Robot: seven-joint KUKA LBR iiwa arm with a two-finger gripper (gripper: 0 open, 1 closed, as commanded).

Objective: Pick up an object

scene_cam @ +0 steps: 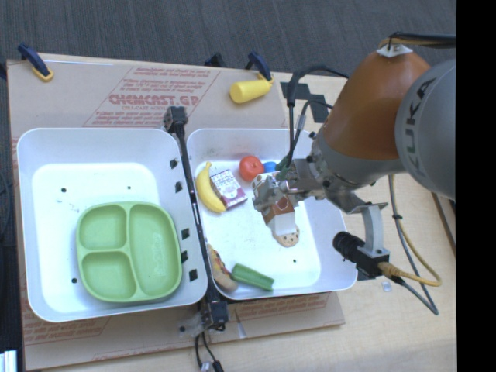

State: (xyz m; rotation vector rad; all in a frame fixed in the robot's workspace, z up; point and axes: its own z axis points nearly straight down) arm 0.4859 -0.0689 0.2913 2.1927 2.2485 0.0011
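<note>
Two shallow white bins side by side on the bench: left bin point(31, 208) holding a green divided tray point(128, 250); right bin point(329, 273) holding the clutter. In the right bin, a banana point(208, 190) near the left wall, standing roughly far-to-near with a slight curve; just right of it, touching, a small red-and-white packet point(226, 187). Further right, a red tomato point(249, 167) with a small blue piece point(269, 166) beside it. At the near edge, a green block point(253, 277) lying slantwise, left end farther, right end nearer, next to a brownish food item point(218, 268) against the near-left corner. Beyond the bins, a yellow cylinder point(249, 91) on the cardboard.

Gripper point(273, 196) low over the middle of the right bin, just right of the packet and tomato. Directly under it, a brown-and-tan object point(284, 225), long axis running far-to-near, pale rounded end pointing near. Upper end hidden beneath the gripper body; cannot tell how far the jaws stand apart or whether anything is held.
</note>
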